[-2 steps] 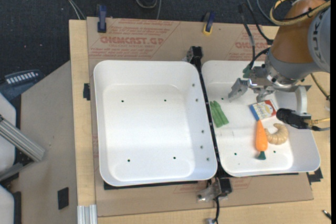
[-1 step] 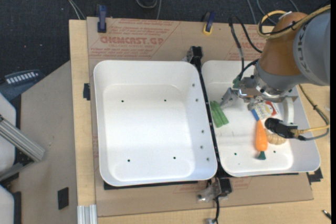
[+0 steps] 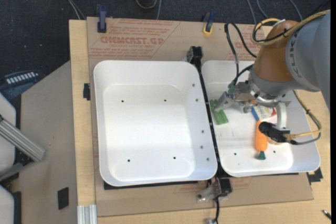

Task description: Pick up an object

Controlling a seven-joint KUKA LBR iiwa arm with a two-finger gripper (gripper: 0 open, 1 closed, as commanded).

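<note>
Right white bin point(image 3: 296, 157), orange object point(image 3: 260, 139) just beside gripper point(image 3: 253, 105), its opening unclear.

The left bin point(image 3: 147, 128) and right bin point(image 3: 239, 157) look smooth, faintly glossy white plastic; the tabletop point(image 3: 136, 39) is matt brown cardboard; the toy carrot point(image 3: 260, 141) seems smooth plastic.

Orange carrot-shaped toy point(image 3: 260, 142) and green block point(image 3: 221, 117) lie apart in right bin point(image 3: 273, 168).

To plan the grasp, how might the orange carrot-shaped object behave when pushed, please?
The orange carrot-shaped object looks rounded and tapered, so it would probably roll in an arc. Its smooth, plastic-looking surface might slip; it seems light.
</note>
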